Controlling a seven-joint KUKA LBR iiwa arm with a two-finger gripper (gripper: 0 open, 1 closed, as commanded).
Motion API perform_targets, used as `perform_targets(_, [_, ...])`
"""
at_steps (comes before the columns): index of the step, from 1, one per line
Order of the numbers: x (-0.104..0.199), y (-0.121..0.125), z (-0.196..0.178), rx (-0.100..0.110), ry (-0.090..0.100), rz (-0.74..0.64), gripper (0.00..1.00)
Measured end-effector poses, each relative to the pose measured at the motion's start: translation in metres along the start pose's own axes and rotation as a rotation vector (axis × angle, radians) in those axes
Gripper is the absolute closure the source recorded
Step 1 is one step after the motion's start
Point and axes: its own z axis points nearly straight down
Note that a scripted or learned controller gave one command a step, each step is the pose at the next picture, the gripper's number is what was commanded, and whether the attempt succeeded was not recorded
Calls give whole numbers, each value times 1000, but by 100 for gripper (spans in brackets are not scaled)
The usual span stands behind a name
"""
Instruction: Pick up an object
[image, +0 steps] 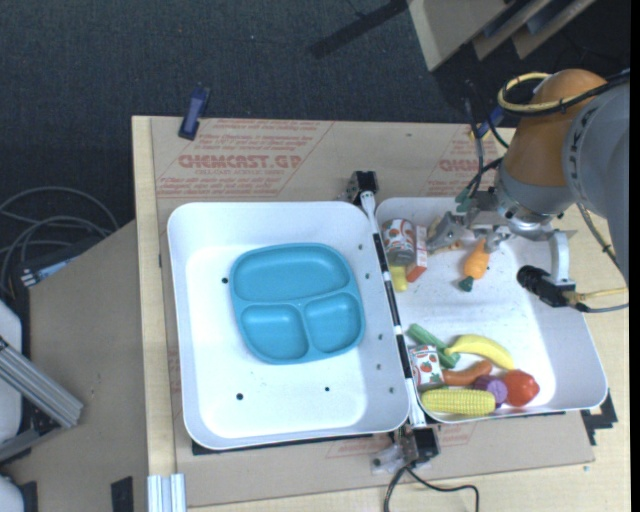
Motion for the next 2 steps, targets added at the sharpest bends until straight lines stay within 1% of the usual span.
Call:
perform_targets(1, [-23, 2, 22, 8, 1, 0, 0])
perform_targets(2, [-23, 3, 12, 5, 1, 1, 100])
